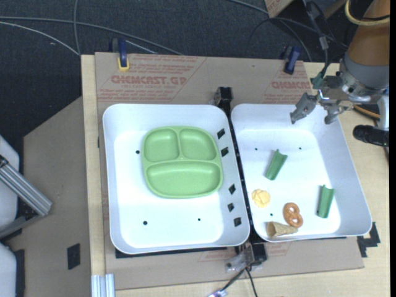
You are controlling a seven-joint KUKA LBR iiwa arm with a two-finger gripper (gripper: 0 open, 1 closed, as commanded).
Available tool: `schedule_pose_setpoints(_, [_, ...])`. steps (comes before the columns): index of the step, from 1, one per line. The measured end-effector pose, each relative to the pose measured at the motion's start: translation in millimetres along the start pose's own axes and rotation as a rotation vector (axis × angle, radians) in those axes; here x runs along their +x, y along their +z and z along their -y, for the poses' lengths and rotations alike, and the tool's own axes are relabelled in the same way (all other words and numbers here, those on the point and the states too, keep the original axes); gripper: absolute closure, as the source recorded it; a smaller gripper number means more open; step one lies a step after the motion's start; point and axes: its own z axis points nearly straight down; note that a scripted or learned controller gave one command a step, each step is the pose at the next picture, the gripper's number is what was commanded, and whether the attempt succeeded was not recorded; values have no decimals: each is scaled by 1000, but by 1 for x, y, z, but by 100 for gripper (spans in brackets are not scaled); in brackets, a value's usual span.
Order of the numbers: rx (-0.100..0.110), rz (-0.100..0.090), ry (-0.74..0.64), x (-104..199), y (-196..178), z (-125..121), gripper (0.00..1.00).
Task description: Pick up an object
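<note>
- A brown bench [185, 73] bears two white bins on dark carpet.
- The gripper [317, 110] hangs with fingers spread and bare over the right bin's [346, 166] far rim.
- Below lie two green pieces [275, 164], a pretzel [292, 215] and a yellow piece [261, 197].
- The left bin [124, 197] holds a green divided plate [182, 161].

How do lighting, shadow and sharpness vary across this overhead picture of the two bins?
Camera view: even, bright light on both bins, the left bin and the right bin nearly washed out; soft shadows under the green divided plate and the pretzel; the small items look slightly soft; the end effector above the right bin's far edge is mildly blurred.
</note>
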Motion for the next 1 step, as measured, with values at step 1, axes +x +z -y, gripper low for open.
schedule_pose_setpoints(1, [-14,3,-3,0,-9,-3,0])
